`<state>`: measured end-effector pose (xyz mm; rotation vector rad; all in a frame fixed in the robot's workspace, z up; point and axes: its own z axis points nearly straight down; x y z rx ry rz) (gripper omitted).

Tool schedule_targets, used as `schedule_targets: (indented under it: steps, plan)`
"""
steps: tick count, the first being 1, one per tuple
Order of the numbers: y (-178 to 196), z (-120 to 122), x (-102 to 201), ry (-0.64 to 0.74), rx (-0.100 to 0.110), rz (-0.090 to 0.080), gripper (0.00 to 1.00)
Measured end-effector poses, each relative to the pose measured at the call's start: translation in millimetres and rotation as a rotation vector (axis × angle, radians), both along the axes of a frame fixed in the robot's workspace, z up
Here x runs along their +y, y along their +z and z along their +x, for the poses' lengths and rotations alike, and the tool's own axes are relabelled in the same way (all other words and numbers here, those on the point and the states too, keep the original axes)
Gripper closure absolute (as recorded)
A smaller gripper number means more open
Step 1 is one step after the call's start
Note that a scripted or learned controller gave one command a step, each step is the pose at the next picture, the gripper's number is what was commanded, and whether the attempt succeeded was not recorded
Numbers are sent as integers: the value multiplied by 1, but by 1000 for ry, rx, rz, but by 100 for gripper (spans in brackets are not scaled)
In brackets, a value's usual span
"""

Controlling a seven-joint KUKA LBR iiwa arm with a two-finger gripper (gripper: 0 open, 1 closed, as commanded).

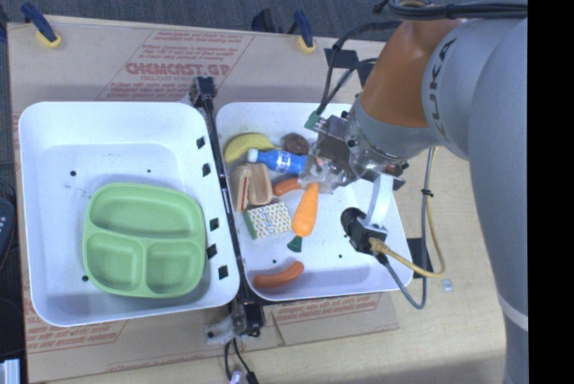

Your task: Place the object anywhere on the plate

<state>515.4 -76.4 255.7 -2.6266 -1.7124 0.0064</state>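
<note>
Pincer [316, 178] low over right bin [377, 279], clasping carrot [306, 210].

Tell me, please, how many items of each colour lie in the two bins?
Green: 1, the plate
Yellow: 1, banana
Orange: 1, carrot
Blue and white: 1, bottle
Brown or reddish: 4, sausages, sandwich, round piece
Patterned: 1, box
Total: 9

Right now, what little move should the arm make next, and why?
Probably lift straight up a little. The end effector sits at the top of the toy carrot in the right bin, while the green plate lies in the left bin. Rising first would clear the neighbouring toys, if the carrot really is gripped.
</note>
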Motion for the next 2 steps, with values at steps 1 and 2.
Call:
schedule_targets:
  steps: [1, 2]
  plan:
    - [10, 0, 0, 7, 3, 1, 100]
    - [37, 65, -41, -126, -3, -2, 100]
